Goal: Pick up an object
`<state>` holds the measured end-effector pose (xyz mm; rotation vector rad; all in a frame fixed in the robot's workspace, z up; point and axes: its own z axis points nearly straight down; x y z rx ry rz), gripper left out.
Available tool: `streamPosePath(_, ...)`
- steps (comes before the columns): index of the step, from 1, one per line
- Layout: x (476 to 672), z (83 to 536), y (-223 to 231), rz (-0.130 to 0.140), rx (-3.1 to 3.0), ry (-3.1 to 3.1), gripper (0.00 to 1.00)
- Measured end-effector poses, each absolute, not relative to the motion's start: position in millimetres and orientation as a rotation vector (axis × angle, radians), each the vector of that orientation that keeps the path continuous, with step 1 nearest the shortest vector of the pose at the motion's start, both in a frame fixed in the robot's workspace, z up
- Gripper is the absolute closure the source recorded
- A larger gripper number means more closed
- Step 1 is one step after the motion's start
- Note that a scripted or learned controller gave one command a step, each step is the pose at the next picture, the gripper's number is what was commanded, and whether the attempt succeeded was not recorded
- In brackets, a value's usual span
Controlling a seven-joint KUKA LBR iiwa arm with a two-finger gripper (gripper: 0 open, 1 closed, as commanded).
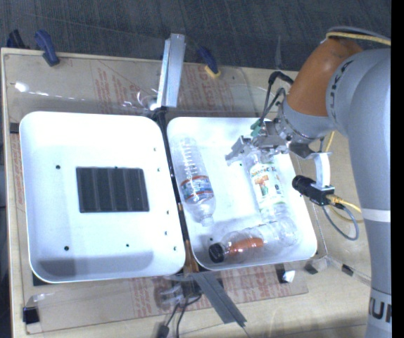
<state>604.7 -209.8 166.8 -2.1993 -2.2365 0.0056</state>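
Note:
Three clear plastic bottles lie in the right bin (219, 129). One with a blue and red label (195, 182) lies along the bin's left side. A second bottle with an orange and white label (267, 186) lies toward the right side. The third, with a black cap and orange label (248, 243), lies across the near edge. My gripper (257, 146) hangs low over the top end of the orange and white labelled bottle, at the bin's far right part. Whether its fingers touch the bottle cannot be made out.
The left bin (47, 139) holds a dark ribbed rectangle (112, 189) at its middle. A metal divider post (170, 69) rises between the bins at the back. Blue clamps (47, 48) sit on the bench's far edge. A cable (343, 210) loops right of the right bin.

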Motion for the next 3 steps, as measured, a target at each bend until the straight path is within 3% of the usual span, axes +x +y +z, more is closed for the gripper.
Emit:
streamPosePath(2,571.8,186,-209,0.003,-2.095,-2.333,0.00)
streamPosePath(3,592.6,129,-206,0.005,-2.051,-2.372,0.00)
